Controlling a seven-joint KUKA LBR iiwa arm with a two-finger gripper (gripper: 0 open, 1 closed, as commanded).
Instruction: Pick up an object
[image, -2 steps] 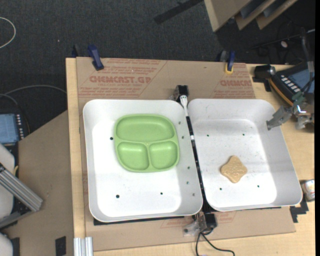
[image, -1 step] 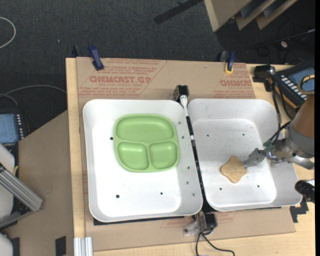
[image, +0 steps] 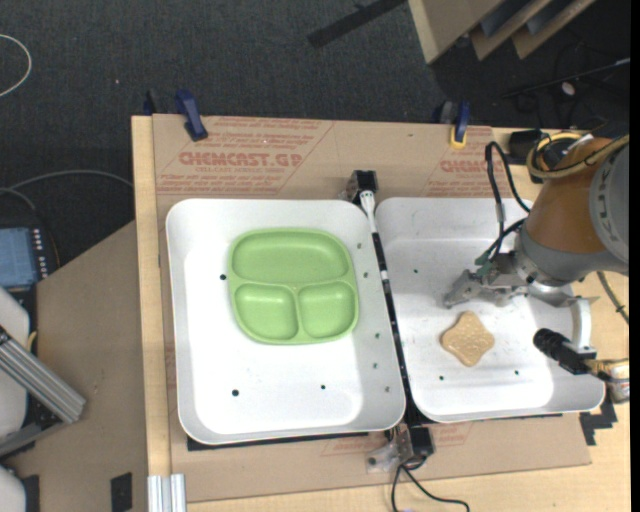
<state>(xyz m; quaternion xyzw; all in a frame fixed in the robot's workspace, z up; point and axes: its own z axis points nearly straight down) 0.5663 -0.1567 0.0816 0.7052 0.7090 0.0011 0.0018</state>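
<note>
A tan, flat, biscuit-like object lies in the right white bin, near its middle front. My gripper hangs low over the same bin, just behind and slightly left of the tan object, and looks apart from it. The grey wrist and orange band reach in from the right. A green three-compartment plate rests in the left white bin.
Both bins sit on a brown cardboard-covered bench held by blue clamps at the back. Cables loop behind the right bin. A black part sticks over the right bin's right edge.
</note>
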